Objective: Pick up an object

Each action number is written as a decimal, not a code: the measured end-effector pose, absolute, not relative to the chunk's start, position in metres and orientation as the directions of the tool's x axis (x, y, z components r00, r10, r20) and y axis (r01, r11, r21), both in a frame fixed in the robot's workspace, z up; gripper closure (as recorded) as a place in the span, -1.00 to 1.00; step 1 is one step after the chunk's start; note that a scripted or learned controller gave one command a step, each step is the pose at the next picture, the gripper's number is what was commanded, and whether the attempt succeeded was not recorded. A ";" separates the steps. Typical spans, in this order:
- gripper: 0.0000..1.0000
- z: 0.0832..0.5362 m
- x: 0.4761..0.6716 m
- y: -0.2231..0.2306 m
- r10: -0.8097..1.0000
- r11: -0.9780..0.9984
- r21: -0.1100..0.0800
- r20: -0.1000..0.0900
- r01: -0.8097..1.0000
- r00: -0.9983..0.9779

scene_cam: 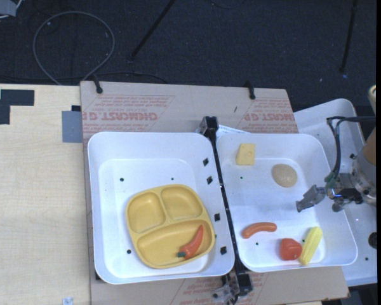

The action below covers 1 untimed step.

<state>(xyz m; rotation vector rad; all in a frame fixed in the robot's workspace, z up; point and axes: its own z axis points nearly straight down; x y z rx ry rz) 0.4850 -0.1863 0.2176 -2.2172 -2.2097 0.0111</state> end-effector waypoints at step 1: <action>-1.00 0.223 0.488 -0.186 1.000 0.000 -0.001 0.000 1.000 0.000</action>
